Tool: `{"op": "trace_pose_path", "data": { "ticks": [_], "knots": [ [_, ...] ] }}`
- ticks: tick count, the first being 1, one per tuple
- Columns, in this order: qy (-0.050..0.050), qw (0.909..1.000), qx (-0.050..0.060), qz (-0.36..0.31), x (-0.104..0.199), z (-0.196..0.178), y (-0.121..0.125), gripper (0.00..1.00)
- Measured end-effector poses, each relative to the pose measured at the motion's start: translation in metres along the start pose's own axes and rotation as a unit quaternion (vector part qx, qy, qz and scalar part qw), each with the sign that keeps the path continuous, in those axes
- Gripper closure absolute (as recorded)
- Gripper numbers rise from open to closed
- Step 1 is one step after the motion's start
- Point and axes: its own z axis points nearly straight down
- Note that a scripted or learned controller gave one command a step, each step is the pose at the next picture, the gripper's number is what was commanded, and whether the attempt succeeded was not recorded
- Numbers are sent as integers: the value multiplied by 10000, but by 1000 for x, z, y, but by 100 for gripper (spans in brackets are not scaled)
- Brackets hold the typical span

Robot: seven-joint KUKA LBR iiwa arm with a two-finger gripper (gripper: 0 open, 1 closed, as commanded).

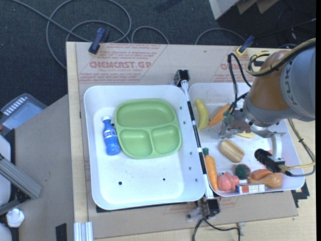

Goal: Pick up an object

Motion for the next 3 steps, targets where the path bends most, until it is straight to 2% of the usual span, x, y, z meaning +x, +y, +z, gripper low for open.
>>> {"op": "trace_pose_path", "data": {
  "ticks": [1, 2, 3],
  "knots": [
    [0, 10000, 1, -1, 0, 0, 0, 0],
    [-3, 10000, -12, -9, 29, -89, 22, 0],
    [-11, 10000, -17, -2, -13, -107, 43, 0]
  ]
}}
